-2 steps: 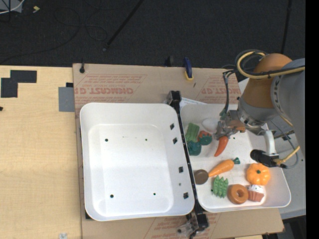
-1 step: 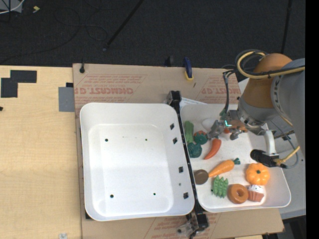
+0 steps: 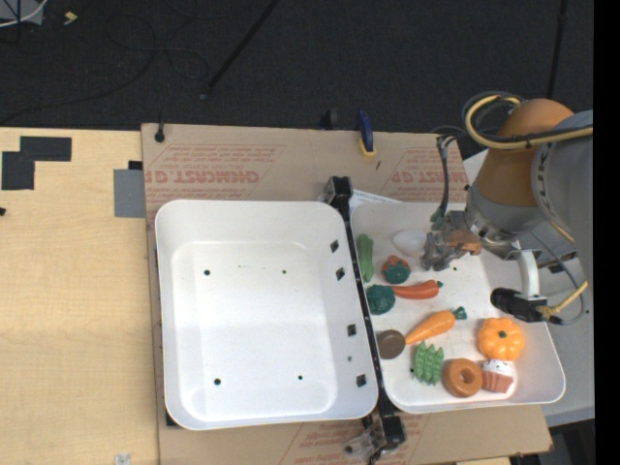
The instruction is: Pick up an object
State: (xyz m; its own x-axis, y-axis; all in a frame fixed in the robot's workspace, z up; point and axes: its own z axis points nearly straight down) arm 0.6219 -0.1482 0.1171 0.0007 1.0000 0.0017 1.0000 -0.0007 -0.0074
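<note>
Doughnut [image 3: 462,377] by rim — hand [image 3: 438,253] above

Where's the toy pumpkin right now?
The toy pumpkin sits in the right bin, near its right wall toward the front, just above the cupcake and to the right of the carrot.

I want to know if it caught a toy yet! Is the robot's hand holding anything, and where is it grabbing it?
It cannot be told. The hand is low in the right bin, near a pale object and the red chili, but it looks too small and blurry to show a hold.
</note>
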